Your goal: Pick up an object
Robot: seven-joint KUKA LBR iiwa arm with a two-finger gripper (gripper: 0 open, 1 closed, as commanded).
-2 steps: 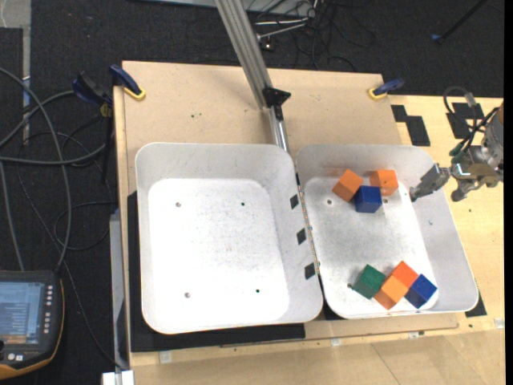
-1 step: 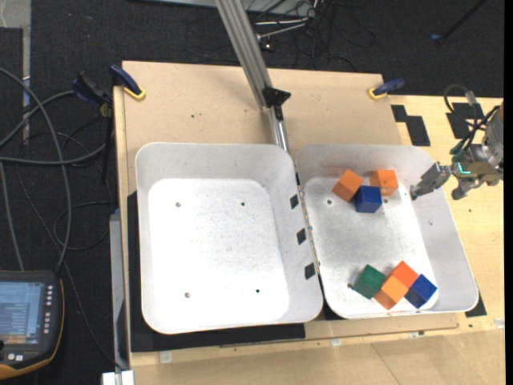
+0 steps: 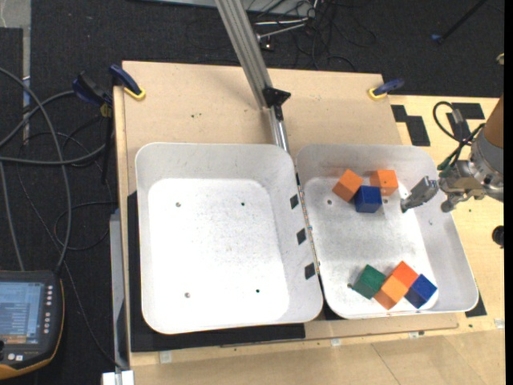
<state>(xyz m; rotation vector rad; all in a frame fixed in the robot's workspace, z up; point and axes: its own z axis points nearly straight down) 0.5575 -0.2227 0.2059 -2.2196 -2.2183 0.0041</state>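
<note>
The surface [image 3: 337, 103] beyond the tool [image 3: 437, 192] looks like pale, matt wood board, and the two bins [image 3: 216, 155] beside the tool look like smooth white plastic with a dull, speckled finish. The blocks [image 3: 367, 199] near the tool have flat, matt painted faces in orange, blue and green, while the tool itself looks like dull grey metal.
</note>
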